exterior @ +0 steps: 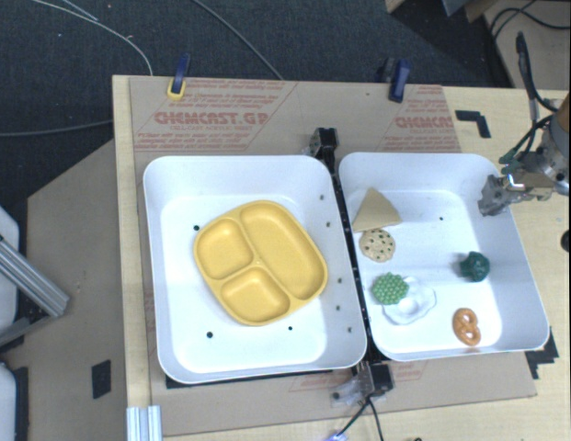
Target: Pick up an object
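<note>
Dark carpet with loose cables surrounds the worktop (pixel 138 246), which carries a cardboard sheet (pixel 294 108) held at its far edge by two clamps, one with a yellow tip (pixel 178 79) and one blue (pixel 397 79). Two white bins sit side by side on it, touching along the middle.

Left bin (pixel 175 191): a yellow divided plate (pixel 259 261) with three compartments, lying flat and rotated a bit, roughly centred.

Right bin (pixel 506 329): tan wedge (pixel 375 209) against the left wall, a round cookie (pixel 377 244) just below it, a green bumpy cluster (pixel 390 288) touching a clear plastic piece (pixel 410 305) (shape hard to read, looks like a small cup or lid). Dark green lump (pixel 474 266) sits near the right wall, a pretzel (pixel 466 325) near the front right corner, well apart from the left-side group.

End effector (pixel 496 197) is at the far right edge of the right bin, over the rim area, above and apart from the dark green lump. Nothing visible between its fingers; cannot tell if they're open or closed at this resolution. All objects lie in the bins, none lifted
</note>
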Available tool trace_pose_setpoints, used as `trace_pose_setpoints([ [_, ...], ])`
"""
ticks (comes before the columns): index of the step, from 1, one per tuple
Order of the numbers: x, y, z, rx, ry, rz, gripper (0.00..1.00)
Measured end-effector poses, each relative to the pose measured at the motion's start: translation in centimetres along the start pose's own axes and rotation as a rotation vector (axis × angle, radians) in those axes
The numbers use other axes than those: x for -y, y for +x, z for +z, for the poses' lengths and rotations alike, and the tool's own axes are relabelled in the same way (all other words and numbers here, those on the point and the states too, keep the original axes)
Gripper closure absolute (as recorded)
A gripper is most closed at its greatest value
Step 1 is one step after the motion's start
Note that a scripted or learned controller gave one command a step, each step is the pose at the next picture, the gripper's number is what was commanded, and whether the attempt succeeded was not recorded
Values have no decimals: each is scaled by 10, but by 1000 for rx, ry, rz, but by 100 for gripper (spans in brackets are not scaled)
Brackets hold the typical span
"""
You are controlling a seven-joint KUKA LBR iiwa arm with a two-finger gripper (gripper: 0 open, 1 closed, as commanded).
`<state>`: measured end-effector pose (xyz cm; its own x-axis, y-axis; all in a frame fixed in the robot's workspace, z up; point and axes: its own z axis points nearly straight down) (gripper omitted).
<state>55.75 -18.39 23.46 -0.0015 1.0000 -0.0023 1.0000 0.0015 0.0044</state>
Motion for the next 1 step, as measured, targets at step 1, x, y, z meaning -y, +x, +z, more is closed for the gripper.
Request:
trace_pose_setpoints([
  [1, 15, 53, 8, -4, 7, -2, 100],
])
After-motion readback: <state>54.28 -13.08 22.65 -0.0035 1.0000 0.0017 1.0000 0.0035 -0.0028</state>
